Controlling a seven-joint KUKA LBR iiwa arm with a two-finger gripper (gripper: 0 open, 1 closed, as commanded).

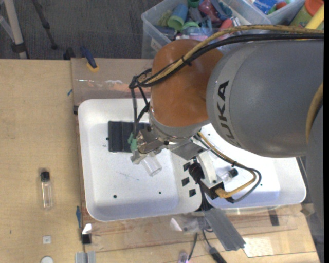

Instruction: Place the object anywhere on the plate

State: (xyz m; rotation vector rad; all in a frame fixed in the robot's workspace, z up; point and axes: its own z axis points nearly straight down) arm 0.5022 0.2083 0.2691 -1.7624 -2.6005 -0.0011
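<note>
The end effector is hovering over the left white bin, beside a black plate; its opening cannot be told.

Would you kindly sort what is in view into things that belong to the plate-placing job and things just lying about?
Job in hand:
- black flat plate in the left bin
- pincer over that bin, beside the plate

Lying about:
- small clear vial on the bench, left of the bins
- tub of coloured toys behind the bench
- right bin
</note>
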